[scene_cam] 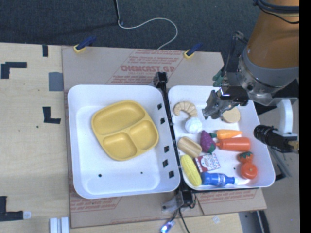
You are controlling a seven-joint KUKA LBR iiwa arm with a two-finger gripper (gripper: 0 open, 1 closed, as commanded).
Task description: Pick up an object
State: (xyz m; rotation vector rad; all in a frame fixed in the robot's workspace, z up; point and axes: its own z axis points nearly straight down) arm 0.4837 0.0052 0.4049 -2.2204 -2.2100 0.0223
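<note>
Blue bottle (pixel 217 180) and corn (pixel 190 170) sit at the right bin's (pixel 266 178) bottom edge; gripper (pixel 215 108) hovers upper right of frame, beside the croissant (pixel 184 108), grasping nothing; open or closed, cannot tell; descend on one isolated item, avoid the lower clutter.

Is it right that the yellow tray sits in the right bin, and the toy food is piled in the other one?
Not quite. The camera view shows the yellow tray in the left bin; the toy food is piled in the right bin.
</note>
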